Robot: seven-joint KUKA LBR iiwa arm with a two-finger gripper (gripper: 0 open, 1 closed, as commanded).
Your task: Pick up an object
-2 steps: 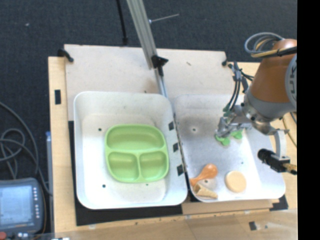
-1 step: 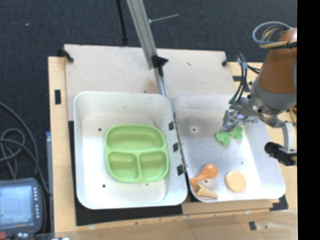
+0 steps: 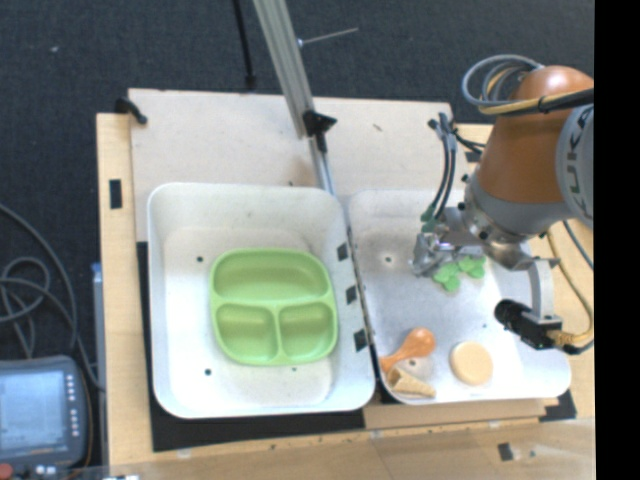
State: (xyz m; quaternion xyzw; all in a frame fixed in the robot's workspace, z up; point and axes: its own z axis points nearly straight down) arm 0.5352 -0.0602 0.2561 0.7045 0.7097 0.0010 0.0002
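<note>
Hand (image 3: 432,253) of the single arm (image 3: 525,168) sits low over the right bin (image 3: 400,218), near its far-left part, its metal fingertips pointing toward the bin floor; whether they are apart, together or clamped on anything cannot be told, since the wrist hides much of them. Nearest the viewer, at the front edge of that bin, lie three loose things: a tan cone-shaped piece (image 3: 411,379), an orange spoon-like piece (image 3: 413,347) touching or just behind it, and a pale round disc (image 3: 472,363) a little to their right. All three lie well apart from the hand, toward the front edge. Farther back, a green leafy toy (image 3: 456,272) lies just beside the hand, on its right and slightly nearer the viewer, partly under the wrist. By position it is judged the likeliest object for the pick, calling for a short shift toward the arm's own side. A black fitting (image 3: 525,323) on the arm hangs over the bin's right part. Left bin (image 3: 175,258) holds a green divided tray (image 3: 272,305), far from the hand. Beyond both bins, a slanted metal rail (image 3: 290,63) rises from the surface (image 3: 220,133).
</note>
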